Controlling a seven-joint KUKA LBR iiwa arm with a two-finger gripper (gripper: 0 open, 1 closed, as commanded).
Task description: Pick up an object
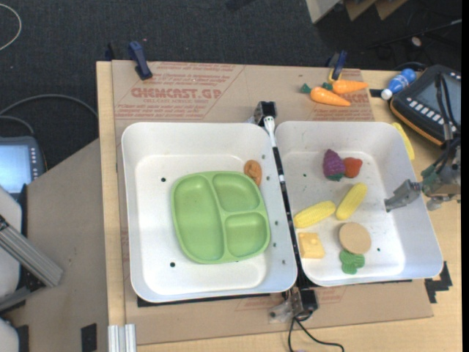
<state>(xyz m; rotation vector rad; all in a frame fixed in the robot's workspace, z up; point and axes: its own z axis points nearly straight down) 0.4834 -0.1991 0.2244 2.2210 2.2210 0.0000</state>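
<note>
The right bin holds the pickable toy food. Toward its far side a purple grape bunch lies touching a small red-orange piece on its right. Nearer the middle, two yellow corn cobs lie tilted: the left corn cob close to the bin's left wall, the right corn cob just beside it. Near the front, a yellow cheese wedge sits by the left wall, a round tan disc to its right, and a green broccoli piece touching the disc's near edge.

The gripper hangs over the bin's right side, well apart from the food; whether its tips are spread or closed I cannot tell, and nothing shows between them.

The left bin holds a green divided plate with three compartments, and a small orange piece lies just beyond the plate's far right corner. Beyond the bins, on the brown board, two toy carrots lie together, with a blue clamp far left.
</note>
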